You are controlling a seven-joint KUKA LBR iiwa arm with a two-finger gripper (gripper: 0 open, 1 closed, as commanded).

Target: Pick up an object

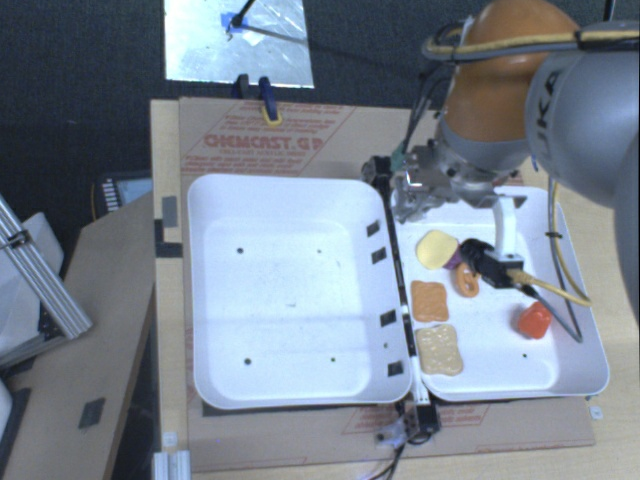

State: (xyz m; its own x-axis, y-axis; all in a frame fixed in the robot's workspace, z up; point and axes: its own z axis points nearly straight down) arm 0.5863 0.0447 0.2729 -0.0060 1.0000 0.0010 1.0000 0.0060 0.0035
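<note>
One cardboard sheet (330, 128), red print (262, 140) — "CHEMCAST"

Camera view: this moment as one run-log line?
arm: over right bin, far end | claw: by divider, beyond yellow piece | grasp: none seen | also in bin: tan square, beige slice, red piece

Even overhead light, soft focus, faint shadows
</note>
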